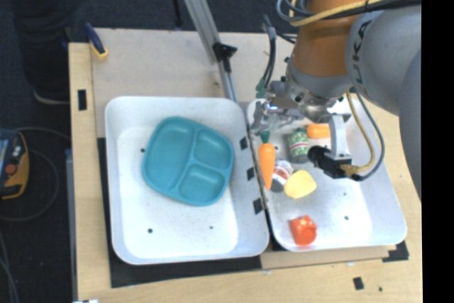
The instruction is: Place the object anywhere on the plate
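Grey arm [369,32] with the orange band comes in from the right and hangs over the right bin [369,223], wrist low over its upper-left corner. Left bin [128,223] sits well to the gripper's left and holds the teal plate [188,161], divided into compartments, with nothing on it. Gripper [264,125] is down by the wall where the two bins meet; whether it is spread or pressed together I cannot tell, the wrist body hides it. Just below the gripper lies the carrot [266,163], likely the target, lengthwise along the bin wall, top end near the gripper tip. To the gripper's lower right: a small can with a green label [299,144], a yellow piece [300,184] touching a small red-and-white item [282,172], and further below a red pepper-like piece [303,230], apart from the rest. Risks, judged: the carrot hugs the wall, so a finger may land on the rim or push it sideways instead of straddling it; clutter is tight, so a close could catch a neighbouring item; a round tapered carrot can slip out on the lift over the walls and drop short of the plate.
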Controlling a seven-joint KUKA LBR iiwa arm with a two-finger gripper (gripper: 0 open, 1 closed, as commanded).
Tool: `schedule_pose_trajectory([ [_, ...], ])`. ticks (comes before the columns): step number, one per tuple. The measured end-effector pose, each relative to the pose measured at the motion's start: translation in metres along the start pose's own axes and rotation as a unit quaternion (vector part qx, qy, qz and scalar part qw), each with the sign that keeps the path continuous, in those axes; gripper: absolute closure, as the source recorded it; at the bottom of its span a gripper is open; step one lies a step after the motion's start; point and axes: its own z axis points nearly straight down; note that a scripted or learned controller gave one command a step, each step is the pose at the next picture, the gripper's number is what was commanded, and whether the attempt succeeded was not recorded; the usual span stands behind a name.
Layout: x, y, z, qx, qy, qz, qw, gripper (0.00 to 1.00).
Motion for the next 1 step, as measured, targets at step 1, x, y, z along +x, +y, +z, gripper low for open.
schedule_pose_trajectory([
  [1, 0.0491, 0.0083, 0.0236, 0.001, 0.000, 0.000, 1.0000, 1.00],
])
